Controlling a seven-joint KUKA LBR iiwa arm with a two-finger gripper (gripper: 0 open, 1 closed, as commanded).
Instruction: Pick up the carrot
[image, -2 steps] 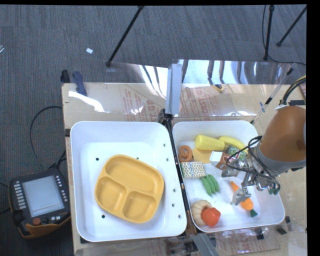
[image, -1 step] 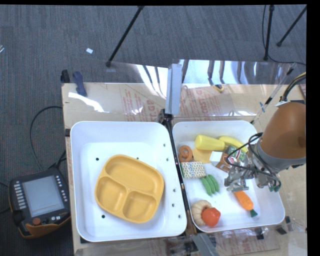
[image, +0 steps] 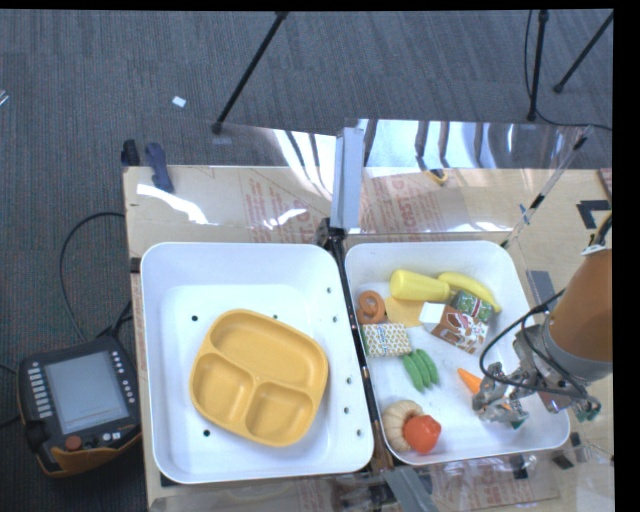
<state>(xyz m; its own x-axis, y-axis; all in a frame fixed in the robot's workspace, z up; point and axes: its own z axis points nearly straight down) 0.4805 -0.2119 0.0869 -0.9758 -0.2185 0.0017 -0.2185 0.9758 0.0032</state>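
An orange carrot (image: 469, 379) lies in the right bin (image: 505, 262), near its lower right part, with only its pointed end showing beside the gripper. My gripper (image: 503, 404) hangs just right of and below the carrot, low over the bin floor, at the end of the grey arm with the orange band (image: 592, 310). Part of the carrot is hidden behind the gripper.
The right bin also holds a yellow corn cob (image: 419, 286), a banana (image: 470, 288), a snack packet (image: 462, 322), a bagel (image: 372, 306), a wafer (image: 386, 340), green pea pods (image: 422, 369), a red tomato (image: 422, 433) and a bread roll (image: 397, 416). A yellow divided plate (image: 259, 376) lies in the left bin (image: 170, 270).
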